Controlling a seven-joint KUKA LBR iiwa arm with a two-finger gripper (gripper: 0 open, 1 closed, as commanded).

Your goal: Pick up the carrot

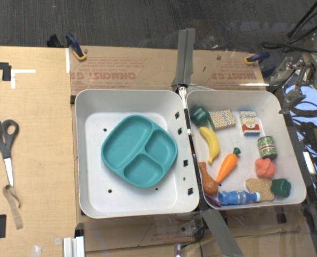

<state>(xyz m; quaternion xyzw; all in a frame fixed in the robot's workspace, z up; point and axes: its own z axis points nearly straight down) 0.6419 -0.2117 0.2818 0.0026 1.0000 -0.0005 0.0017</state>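
Lying in the right white bin (287, 143), the orange plastic carrot with a green top (227, 165) sits near the bin's middle, tilted, green end up and to the right. Just left of it is a yellow toy banana (210, 143); the two are close but apart. Below the carrot's tip is a brown-orange rounded toy (208, 181), near or touching it; I cannot tell which. A blue plastic bottle (237, 198) lies along the near wall. Other items in this bin: dark green block (199, 115), patterned cracker box (222, 119), small white-and-orange carton (249, 123), green-labelled can (266, 146), salmon-coloured lump (265, 167), tan bread slice (258, 185), dark green pepper-like toy (280, 187).

Left white bin (86, 143): teal three-compartment plate (139, 151).

Scissors with grey handles (3, 143) rest on the wooden table (30, 116), well left of the bins.

Tool state: cannot tell.
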